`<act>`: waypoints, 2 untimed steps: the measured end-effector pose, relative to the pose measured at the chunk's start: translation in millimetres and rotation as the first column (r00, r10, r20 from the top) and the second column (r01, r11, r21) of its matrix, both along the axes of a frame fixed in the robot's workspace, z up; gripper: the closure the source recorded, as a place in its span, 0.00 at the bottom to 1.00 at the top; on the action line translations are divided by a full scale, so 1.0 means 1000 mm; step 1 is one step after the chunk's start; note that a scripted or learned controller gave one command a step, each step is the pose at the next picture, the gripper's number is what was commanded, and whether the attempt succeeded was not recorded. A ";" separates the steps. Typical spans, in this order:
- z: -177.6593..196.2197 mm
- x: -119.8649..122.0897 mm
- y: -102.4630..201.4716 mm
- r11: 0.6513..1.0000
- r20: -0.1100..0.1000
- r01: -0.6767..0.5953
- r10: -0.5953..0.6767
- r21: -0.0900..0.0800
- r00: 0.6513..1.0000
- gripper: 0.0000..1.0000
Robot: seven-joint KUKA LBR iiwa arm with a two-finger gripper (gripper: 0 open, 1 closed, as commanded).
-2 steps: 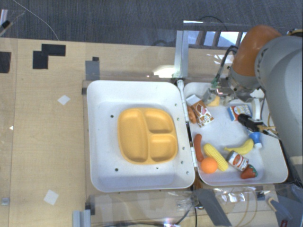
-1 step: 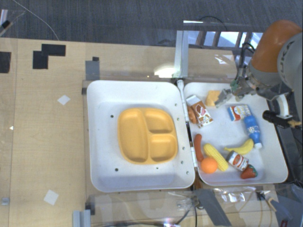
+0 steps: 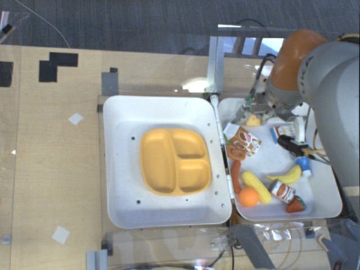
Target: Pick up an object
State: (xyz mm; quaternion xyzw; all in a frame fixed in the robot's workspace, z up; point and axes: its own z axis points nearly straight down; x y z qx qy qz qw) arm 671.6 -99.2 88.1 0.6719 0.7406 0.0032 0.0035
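Note:
My gripper (image 3: 252, 109) hangs over the far left part of the right bin (image 3: 332, 207), with the grey arm and its orange band reaching in from the right. A small pale yellow piece (image 3: 254, 120) lies directly under it, half hidden by it. Whether they touch is unclear. Nearer in that bin lie a brown and white snack pack (image 3: 245, 143), a red sausage (image 3: 235, 174), a corn cob (image 3: 251, 180), an orange (image 3: 248, 196), a banana (image 3: 286, 175), a small labelled can (image 3: 283, 191), a strawberry (image 3: 296, 205) and a blue-capped item (image 3: 304, 163).
The left bin (image 3: 121, 207) holds a yellow divided plate (image 3: 174, 161) in its middle. A ridge (image 3: 221, 151) separates the two bins. A blue and white packet (image 3: 283, 131) lies beside the arm. Metal posts (image 3: 216, 61) stand behind the bins.

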 end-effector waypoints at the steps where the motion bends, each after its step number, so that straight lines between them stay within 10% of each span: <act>1: 0.069 0.000 -0.054 0.997 0.006 -0.076 0.076 -0.006 0.997 0.00; 2: 0.043 -0.001 -0.007 0.997 -0.004 0.072 -0.072 0.001 0.997 0.00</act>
